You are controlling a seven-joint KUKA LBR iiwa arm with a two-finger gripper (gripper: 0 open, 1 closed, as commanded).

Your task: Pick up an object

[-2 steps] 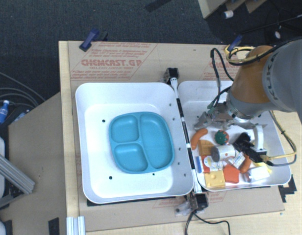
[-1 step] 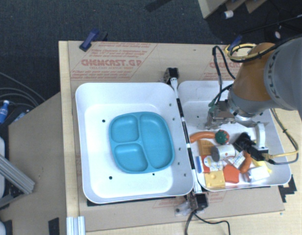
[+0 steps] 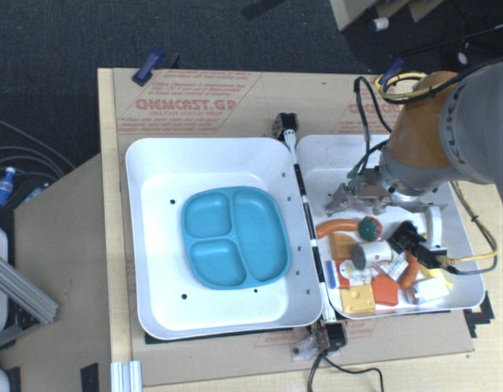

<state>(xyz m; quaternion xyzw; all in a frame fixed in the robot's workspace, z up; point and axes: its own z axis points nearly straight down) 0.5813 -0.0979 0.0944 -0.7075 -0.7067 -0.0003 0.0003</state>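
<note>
Hand [image 3: 362, 193] hangs low over right bin [image 3: 333, 149], just above orange carrot [image 3: 340, 226]; can't tell if clenched or released. Best approach, imo: center on carrot, avoid green ball [image 3: 368, 229] beside it.

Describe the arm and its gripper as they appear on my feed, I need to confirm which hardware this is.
The arm is a thick, rounded grey body with a broad orange band above the wrist. Below the band sits a grey metal wrist ring. The gripper is a small grey metal assembly. Dark cables loop along the wrist, with yellow and blue wiring near the top of the band.
</note>
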